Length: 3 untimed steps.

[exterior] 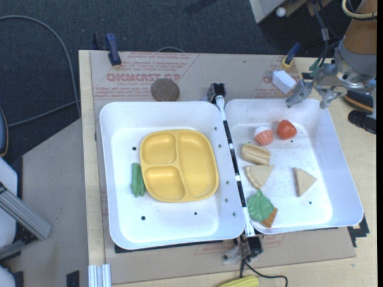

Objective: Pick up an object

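Note:
My gripper hovers open over the far right corner of the right bin, with nothing between its two fingers. A red tomato lies just below and left of it. Beside the tomato sits a small red-and-white piece. A bread roll, two tan wedges and a green leafy piece with an orange tip are spread over the rest of that bin.
The left bin holds a yellow divided plate and a green pod to its left. A brown disc lies on the cardboard behind the bins. A black clamp strip joins the bins.

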Tool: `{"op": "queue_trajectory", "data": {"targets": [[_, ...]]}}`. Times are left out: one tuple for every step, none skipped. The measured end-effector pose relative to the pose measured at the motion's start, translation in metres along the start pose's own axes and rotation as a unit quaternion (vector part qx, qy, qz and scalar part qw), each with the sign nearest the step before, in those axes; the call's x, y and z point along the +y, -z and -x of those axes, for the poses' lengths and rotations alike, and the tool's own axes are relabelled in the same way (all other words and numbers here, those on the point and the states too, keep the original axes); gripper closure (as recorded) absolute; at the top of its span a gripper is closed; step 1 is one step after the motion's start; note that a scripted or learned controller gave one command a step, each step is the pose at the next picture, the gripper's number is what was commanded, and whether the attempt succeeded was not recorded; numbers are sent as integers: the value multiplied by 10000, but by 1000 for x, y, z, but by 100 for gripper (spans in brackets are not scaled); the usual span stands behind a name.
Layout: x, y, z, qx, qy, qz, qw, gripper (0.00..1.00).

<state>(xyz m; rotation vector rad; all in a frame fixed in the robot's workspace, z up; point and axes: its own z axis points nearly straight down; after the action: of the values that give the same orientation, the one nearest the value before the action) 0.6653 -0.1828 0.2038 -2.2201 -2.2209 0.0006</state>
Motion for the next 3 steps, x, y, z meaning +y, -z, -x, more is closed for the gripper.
{"op": "queue_trajectory", "data": {"targets": [[-10,-84,-20,0,5,-5,10000,0],[-18,-119,-16,-2,-2,-6,10000,0],[-17,-108,-17,-8,2,6,10000,100]]}}
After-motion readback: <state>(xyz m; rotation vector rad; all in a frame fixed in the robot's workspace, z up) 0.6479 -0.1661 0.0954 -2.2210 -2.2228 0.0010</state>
